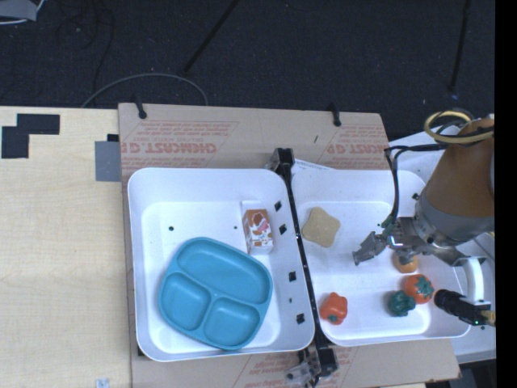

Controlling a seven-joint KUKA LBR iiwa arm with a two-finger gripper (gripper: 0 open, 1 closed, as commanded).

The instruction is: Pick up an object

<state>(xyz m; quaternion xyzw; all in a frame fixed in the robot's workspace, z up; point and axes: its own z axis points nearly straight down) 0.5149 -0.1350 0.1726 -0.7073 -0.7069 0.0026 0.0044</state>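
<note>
My gripper [383, 249] hangs low over the middle of the right bin [363, 210], reaching in from the right. A small orange object [405, 261] lies just beneath and to the right of it, partly hidden by the gripper. A tan bread-like piece [321, 227] rests to the gripper's left, apart from it. Along the bin's front lie a red pepper [334, 307], a teal object [399, 303] and a red-orange tomato-like piece [418, 288].
The left bin [149, 217] holds a blue divided plate [214, 293] and a small white-and-orange carton [258, 229] near the divider. A black divider rail [295, 257] runs between the bins. Cardboard lies under both bins.
</note>
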